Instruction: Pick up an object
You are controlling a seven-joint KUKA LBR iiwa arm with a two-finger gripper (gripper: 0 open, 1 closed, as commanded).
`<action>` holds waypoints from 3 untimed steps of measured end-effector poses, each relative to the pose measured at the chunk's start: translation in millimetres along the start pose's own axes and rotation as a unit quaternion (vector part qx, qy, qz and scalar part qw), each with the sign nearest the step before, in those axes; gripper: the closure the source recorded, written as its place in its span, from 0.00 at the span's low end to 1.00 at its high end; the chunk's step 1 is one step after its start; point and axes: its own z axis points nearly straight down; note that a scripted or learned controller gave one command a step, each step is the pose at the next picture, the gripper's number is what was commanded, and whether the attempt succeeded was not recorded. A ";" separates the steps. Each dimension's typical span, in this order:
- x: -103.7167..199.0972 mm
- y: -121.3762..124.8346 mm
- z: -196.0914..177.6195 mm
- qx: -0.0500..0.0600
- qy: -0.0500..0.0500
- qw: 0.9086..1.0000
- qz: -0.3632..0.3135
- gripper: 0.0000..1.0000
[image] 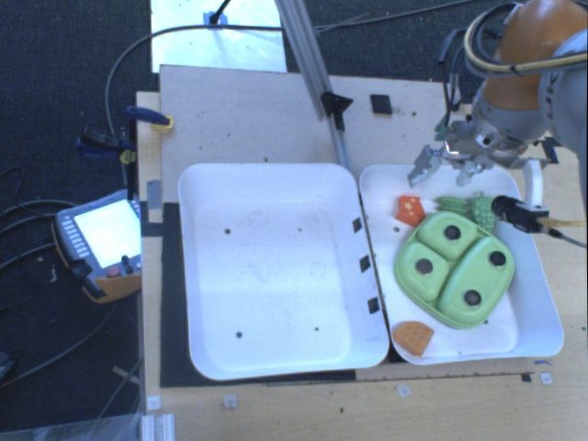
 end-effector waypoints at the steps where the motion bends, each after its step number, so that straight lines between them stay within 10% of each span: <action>1: 0.2 2.5 -8.2 -0.006 -0.001 1.000 -0.001 0.00; 3: 10.6 5.9 98.6 -0.005 -0.001 1.000 -0.002 0.00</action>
